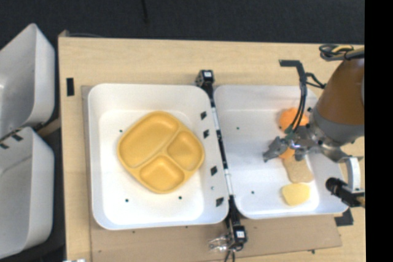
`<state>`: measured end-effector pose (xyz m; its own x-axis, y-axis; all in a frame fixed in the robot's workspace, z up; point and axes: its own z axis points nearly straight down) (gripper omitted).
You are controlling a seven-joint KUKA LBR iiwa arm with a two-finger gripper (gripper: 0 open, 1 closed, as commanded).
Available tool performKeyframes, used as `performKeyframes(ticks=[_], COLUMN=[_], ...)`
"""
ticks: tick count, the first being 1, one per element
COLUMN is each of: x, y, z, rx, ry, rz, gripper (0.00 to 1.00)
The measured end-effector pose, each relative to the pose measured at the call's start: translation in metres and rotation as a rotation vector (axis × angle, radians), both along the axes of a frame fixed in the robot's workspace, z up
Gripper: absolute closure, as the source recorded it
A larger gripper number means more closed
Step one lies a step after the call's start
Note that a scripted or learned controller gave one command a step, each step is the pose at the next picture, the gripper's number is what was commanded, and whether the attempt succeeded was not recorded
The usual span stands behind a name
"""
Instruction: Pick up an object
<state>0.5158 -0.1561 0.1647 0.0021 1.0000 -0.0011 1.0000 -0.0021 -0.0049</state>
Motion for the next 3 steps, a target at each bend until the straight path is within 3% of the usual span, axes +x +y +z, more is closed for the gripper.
performKeyframes(ticks=[1,2,3], x=[-0.01,-0.007,-0.011], y=[-0.007,-0.007,-0.016], z=[-0.056,-0.042,0.007], rx=[0.0,0.002,-0.001], ry=[0.0,-0.008,-0.011], rz=[-0.001,-0.007,-0.003], gripper=[0.0,1.0,1.0])
